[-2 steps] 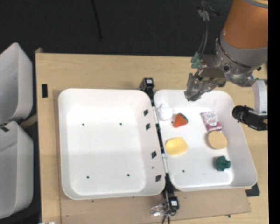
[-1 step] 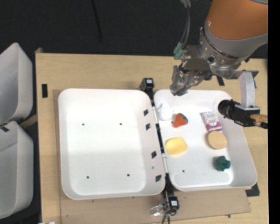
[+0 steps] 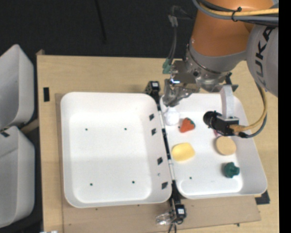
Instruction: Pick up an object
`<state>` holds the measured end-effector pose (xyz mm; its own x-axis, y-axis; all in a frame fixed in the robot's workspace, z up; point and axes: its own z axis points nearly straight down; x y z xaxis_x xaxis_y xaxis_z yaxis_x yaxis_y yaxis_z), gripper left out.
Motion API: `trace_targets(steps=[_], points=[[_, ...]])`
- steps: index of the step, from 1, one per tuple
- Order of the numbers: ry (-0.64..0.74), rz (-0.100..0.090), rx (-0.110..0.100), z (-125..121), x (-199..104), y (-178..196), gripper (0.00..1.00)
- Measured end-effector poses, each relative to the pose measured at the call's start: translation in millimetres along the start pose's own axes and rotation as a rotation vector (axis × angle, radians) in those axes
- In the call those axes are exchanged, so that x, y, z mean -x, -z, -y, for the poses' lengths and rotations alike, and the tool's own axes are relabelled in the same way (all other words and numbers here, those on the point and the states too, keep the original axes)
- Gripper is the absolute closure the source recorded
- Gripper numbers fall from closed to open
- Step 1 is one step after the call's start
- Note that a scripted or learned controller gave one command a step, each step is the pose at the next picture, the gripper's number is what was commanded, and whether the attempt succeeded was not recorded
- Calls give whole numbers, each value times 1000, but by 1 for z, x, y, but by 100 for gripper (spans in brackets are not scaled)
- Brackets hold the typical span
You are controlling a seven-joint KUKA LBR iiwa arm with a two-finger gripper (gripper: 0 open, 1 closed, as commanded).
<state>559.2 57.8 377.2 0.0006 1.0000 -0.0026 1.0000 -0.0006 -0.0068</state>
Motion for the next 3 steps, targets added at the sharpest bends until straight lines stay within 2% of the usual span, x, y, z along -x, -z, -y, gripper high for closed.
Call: trace_targets(steps=[1,2,3], points=[[-1,-2,5,39,25,-4,100],[8,-4,13,51,-26,54,100],[-1,-1,4,70,-20,17,100]])
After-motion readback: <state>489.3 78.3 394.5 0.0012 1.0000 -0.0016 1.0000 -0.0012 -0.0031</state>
